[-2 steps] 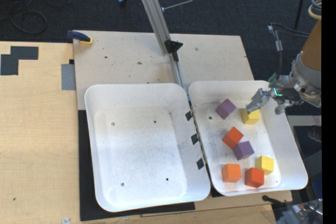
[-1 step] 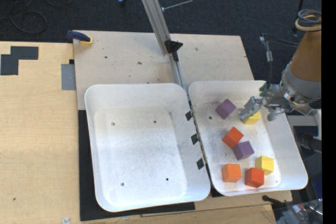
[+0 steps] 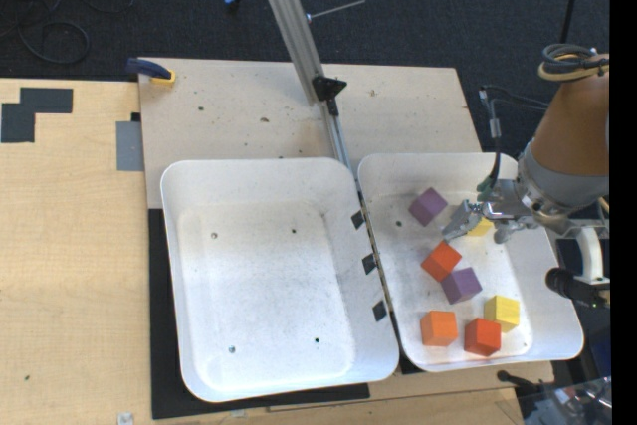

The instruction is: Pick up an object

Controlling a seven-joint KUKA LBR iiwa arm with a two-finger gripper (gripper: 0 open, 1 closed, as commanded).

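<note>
Hand (image 3: 476,220) is hovering, fingers apart, over a yellow block (image 3: 481,227) in the right bin (image 3: 557,343). Block is looking light, rigid; I'd grip opposite flat faces.

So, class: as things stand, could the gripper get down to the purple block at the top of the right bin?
Probably yes. The purple block stands apart from the other blocks, nothing lies over it, and the gripper hangs close beside it.
</note>
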